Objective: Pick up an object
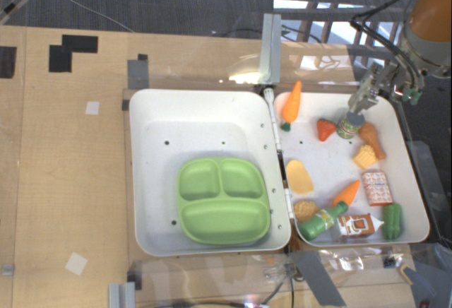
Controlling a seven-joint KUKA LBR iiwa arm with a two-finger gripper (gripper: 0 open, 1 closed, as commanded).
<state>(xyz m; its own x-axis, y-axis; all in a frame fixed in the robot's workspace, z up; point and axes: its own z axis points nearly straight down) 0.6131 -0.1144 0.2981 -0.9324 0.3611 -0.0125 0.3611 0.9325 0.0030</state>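
In the upper right of the frame, the grey arm with its orange band (431, 13) reaches in over the right bin (409, 158), and the gripper (357, 110) hangs directly above a small tin can (348, 128) standing near the bin's upper middle; whether the fingers are spread or closed on anything cannot be determined from this angle, and the can rests on the bin floor. Just left of the can lies a red toy pepper (325, 130), touching or nearly touching it. To the can's right lies an orange-brown piece resembling a toy drumstick (371, 138), and just below that a yellow wedge-shaped block (365, 156). A toy carrot (292, 103) lies tilted along the bin's upper left edge. Lower in the bin, a pale yellow flat slice (299, 176) sits near the left wall, with a round tan item (305, 210) below it. A green bottle (321, 221) lies on its side along the lower edge, and a second, smaller carrot (345, 194) lies above its neck. A pink and white carton (376, 188) sits right of that carrot, a brown and white carton (356, 226) lies at the lower edge, and a dark green pepper-like piece (393, 221) sits in the lower right corner. The left bin (155, 123), in the middle of the frame, holds a green divided plate (222, 199) with three compartments in its lower half. Both bins sit side by side on the light wooden bench (63, 179).
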